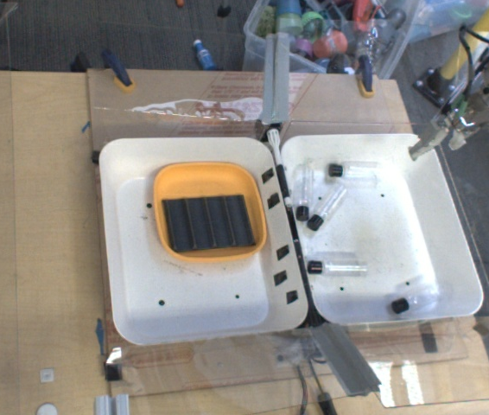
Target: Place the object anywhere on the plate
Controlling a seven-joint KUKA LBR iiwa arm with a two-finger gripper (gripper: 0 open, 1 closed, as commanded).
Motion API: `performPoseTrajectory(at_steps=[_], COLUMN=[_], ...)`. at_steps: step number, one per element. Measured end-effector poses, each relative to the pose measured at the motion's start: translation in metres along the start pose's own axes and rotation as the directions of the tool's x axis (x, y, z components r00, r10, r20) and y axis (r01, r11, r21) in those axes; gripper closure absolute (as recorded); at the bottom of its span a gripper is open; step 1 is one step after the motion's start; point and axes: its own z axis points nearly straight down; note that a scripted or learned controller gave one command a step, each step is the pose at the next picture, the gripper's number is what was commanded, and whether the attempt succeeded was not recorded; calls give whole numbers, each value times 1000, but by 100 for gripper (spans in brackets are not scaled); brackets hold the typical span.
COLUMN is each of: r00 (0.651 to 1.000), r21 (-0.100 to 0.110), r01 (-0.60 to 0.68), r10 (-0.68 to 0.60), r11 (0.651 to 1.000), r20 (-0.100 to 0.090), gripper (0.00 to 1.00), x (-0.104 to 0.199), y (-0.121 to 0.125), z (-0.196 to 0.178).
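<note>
My hand [424, 145] hangs at the upper right, over the far right corner of the right bin [452, 232], and it is too small and blurred here for me to tell whether it is released or clenched; I can make out nothing between its tips. Below me in that right bin lie several clear vials with black caps: one vial [352, 171] near the far wall, a cluster of vials [318, 204] toward the bin's left side beside the divider, another vial [339, 268] lying flat near the middle, and one vial [413, 301] in the near right corner. All of them rest on the bin floor, well apart from my hand. In the left bin [132, 301] sits the orange plate [210, 178], and a dark ribbed block [208, 223] covers most of its middle. Both bins sit side by side on the tabletop [28, 232], touching along the central divider.
</note>
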Motion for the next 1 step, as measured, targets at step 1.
performPoseTrajectory(at_steps=[1], r00=[1000], r21=[0], r01=[5], r10=[-5], r11=[1000], r20=[0], gripper=[0], x=[0], y=[0], z=[0])
